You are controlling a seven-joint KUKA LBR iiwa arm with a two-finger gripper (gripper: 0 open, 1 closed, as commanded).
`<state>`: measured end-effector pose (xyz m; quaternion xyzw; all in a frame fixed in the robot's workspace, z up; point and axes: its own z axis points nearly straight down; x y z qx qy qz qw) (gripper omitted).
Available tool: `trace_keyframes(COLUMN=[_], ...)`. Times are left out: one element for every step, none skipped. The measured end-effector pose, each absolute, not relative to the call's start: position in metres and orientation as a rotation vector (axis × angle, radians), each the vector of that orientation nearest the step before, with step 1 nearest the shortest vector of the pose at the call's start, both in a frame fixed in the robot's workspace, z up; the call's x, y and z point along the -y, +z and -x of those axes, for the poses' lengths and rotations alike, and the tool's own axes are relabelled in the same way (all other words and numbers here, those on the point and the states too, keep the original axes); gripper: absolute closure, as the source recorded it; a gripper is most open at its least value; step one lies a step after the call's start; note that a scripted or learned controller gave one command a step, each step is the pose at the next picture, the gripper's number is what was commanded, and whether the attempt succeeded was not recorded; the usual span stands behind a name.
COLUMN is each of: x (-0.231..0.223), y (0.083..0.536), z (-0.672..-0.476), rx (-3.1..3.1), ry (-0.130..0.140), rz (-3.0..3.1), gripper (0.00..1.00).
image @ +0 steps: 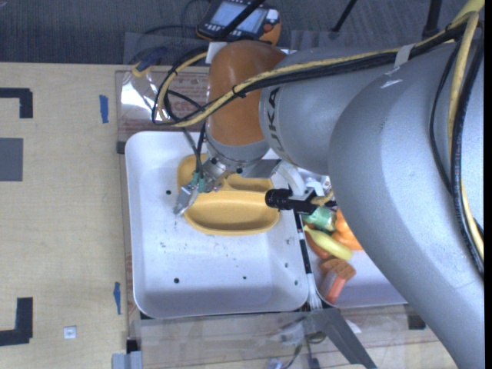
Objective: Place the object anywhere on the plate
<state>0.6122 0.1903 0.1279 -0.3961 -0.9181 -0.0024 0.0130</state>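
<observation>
The arm [369,129] reaches in from three o'clock over the left bin [154,237]. Its gripper [187,197] hangs at the plate's nine o'clock edge, low over the bin floor. Whether the jaws are apart or together cannot be told, and no object is seen between them. The yellow plate [231,214] lies near the bin's centre, partly under the wrist. Toy food [332,241], green, yellow and orange, lies piled in the right bin [369,290], at the plate's four o'clock.
</observation>
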Motion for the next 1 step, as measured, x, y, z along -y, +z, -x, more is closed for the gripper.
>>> trace_keyframes(x=[-0.1850], y=[0.1370], z=[-0.6153], rx=[2.867], ry=[-0.020], rz=[1.212], gripper=[0.00])
